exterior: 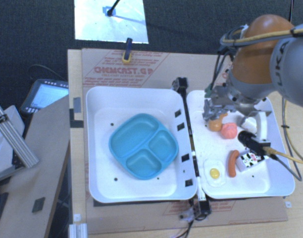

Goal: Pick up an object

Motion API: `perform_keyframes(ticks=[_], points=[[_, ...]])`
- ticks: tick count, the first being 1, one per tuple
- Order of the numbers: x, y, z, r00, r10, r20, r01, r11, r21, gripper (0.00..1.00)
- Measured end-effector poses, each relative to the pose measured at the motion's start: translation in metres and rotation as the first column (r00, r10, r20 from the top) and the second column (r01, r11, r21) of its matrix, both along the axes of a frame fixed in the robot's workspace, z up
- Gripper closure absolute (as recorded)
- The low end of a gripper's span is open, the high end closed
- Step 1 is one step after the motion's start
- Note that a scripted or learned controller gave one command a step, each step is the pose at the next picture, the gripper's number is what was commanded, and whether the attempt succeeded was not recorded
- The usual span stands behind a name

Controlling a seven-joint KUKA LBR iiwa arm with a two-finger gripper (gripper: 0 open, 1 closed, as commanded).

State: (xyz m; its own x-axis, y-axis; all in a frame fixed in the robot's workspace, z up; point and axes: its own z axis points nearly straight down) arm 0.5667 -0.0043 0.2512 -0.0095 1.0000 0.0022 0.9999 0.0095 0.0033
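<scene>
At the far left a dark tablet [42, 96] lies off the bench [76, 148], beside a slanted metal rail [13, 138]. Behind the bins, a yellow clamp [127, 56] sits on the edge of the brown cardboard sheet [126, 69] that underlies them. The left bin [99, 133] holds a blue divided plate [143, 146], lying flat and turned at an angle near the bin's middle. The right bin [277, 182] carries all the small things. A fried egg [214, 173] lies near its front left, with a reddish sausage [232, 162] just beside it on the right and a white block with dark markings [249, 159] next to that. Farther back, an orange lump [215, 125] sits close beside a pink ball [229, 131], and a white curved piece [261, 125] lies to the right of them. The grey arm [290, 63] reaches in from the right, its orange band [260, 38] over the back of this bin. The gripper [212, 114] is low over the bin's rear left part, right above the orange lump and seemingly touching its top. It is too blurred to tell how wide the gripper stands or whether it has hold of anything.
</scene>
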Motion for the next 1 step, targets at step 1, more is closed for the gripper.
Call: perform_keyframes(ticks=[1], points=[[0.0231,0.0514,0.0048,1.0,0.0,0.0,0.0,1.0,0.001,1.0]])
